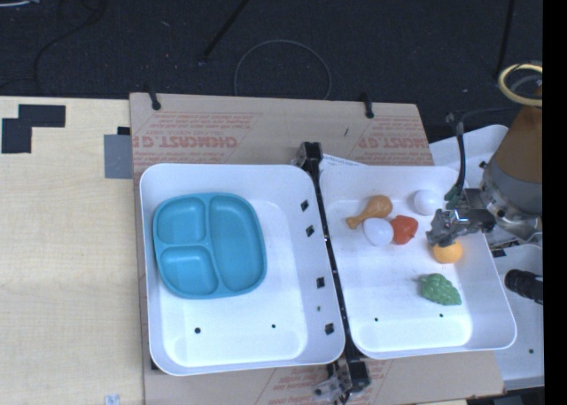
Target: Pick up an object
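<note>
- A sheet of printed cardboard [266, 133] is seen under both bins, on a pale wooden bench [62, 261].
- The left bin [230, 341] is occupied by a blue divided plate [209, 245], lying flat toward the bin's 9 o'clock side, well apart from the divider.
- The right bin [399, 323] is set just beside the left one; a row of black clips [310, 231] is noted along the shared edge.
- Toward 11 o'clock in the right bin, a tan drumstick [372, 210] is recorded, lying tilted.
- A white egg [378, 232] is touching the drumstick's lower side; a red piece [404, 229] is touching the egg at its 3 o'clock.
- A second white ball [426, 201] is noted at 1 o'clock of the red piece, near it but apart.
- A green leafy lump [439, 289] is lying alone toward 4 o'clock in the bin.
- An orange ball [447, 253] is seen at the bin's 3 o'clock side, at 12 o'clock of the green lump.
- The gripper [446, 233] is positioned directly over the orange ball, touching or nearly touching its top. Finger spread cannot be told; the ball is not seen between the fingers.
</note>
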Tool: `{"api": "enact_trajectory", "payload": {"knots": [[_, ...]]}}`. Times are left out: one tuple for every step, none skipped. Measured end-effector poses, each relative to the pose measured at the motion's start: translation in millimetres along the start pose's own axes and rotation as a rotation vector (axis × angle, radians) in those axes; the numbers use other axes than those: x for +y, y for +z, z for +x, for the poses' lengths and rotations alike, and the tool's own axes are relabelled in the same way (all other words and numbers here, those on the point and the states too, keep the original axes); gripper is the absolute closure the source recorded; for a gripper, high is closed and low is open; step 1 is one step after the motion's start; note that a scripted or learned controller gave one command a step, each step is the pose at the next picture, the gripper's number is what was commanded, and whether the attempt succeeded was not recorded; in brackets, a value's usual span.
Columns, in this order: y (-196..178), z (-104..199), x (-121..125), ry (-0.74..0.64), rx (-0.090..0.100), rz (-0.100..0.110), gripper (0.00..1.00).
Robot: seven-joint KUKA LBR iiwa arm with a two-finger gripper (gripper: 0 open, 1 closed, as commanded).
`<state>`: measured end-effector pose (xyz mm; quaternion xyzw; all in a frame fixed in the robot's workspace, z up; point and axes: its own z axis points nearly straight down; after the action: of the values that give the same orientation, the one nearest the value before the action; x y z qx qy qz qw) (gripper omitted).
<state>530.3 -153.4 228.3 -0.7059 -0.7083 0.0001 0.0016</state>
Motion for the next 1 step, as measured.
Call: {"api": "enact_trajectory", "payload": {"knots": [[-0.7,49.9,-11.2,-0.001,0.001,0.002,1.0]]}}
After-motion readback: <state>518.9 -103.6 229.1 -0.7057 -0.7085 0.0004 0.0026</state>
